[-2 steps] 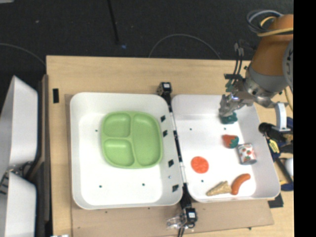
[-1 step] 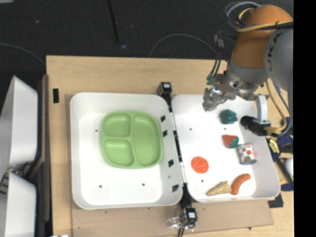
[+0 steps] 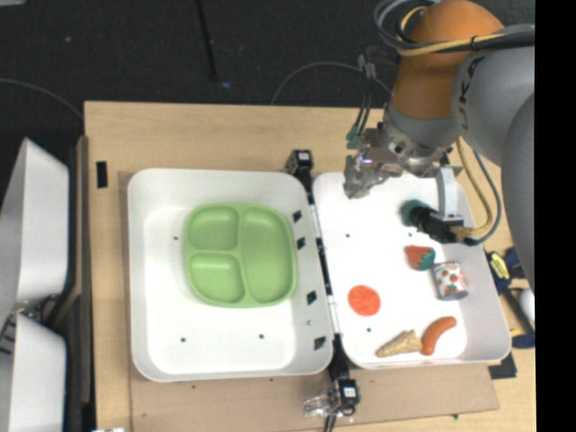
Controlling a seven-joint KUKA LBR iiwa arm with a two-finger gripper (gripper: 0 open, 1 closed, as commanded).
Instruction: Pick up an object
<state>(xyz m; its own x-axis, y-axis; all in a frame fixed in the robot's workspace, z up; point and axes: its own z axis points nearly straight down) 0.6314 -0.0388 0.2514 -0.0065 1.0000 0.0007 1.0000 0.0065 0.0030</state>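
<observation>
The right bin [image 3: 360, 232] holds a flat red-orange disc [image 3: 364, 301], a strawberry-like toy [image 3: 419, 256], a small white cube with coloured spots [image 3: 449, 280], an orange sausage shape [image 3: 438, 332] and a tan cone [image 3: 398, 344]. My gripper [image 3: 357, 184] hangs over the bin's far left corner, well away from these pieces. Nothing shows between its fingers. The fingertips are small and dark, so their spacing is unclear.
The left bin [image 3: 153, 331] carries a green divided plate [image 3: 240, 254] at its middle. A black divider with clips [image 3: 317, 268] runs between the bins. The wooden bench edge [image 3: 225, 120] lies behind both. The arm's body covers the right bin's far right.
</observation>
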